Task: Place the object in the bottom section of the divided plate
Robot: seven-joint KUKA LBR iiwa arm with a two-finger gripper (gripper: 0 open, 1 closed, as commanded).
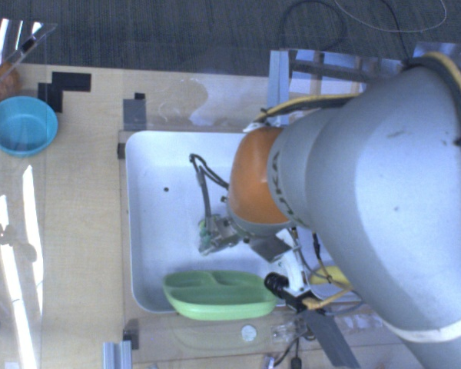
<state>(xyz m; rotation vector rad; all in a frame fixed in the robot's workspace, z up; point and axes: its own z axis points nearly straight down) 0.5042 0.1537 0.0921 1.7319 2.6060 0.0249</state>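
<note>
Bench [61, 244] of pale wood carries a white bin [161, 229]. Gripper [213, 235] hangs low inside it, its grasp impossible to make out. Just below sits the green divided plate [215, 294]; far left, a blue bowl [21, 125]. Dark carpet [177, 14] lies beyond.

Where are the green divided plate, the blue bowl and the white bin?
green divided plate [215, 297]: camera view, on its front rim.
blue bowl [21, 125]: camera view, inside its hollow.
white bin [161, 221]: camera view, on its bare floor.
</note>
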